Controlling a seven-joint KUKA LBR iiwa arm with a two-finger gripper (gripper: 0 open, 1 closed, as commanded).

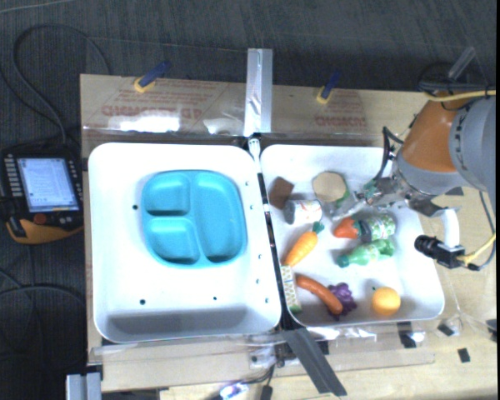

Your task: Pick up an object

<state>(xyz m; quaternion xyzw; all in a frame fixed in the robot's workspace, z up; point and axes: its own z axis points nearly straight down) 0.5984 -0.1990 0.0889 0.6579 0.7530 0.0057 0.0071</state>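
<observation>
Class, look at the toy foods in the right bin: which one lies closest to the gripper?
The red-orange pepper-like toy, just below the gripper; the carrot and orange lie farther away.

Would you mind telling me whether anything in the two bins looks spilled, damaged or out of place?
Nothing stands out. The blue divided tray lies flat in the left bin; the toy foods, like the carrot and orange, lie loose in the right bin.

Even overhead light is flooding the bench, washing out the two shallow white plastic bins toward three and nine o'clock. Glare is streaking the clear plastic sheet at twelve o'clock. Shadows are staying soft and short. Fine detail is blurring throughout.
</observation>
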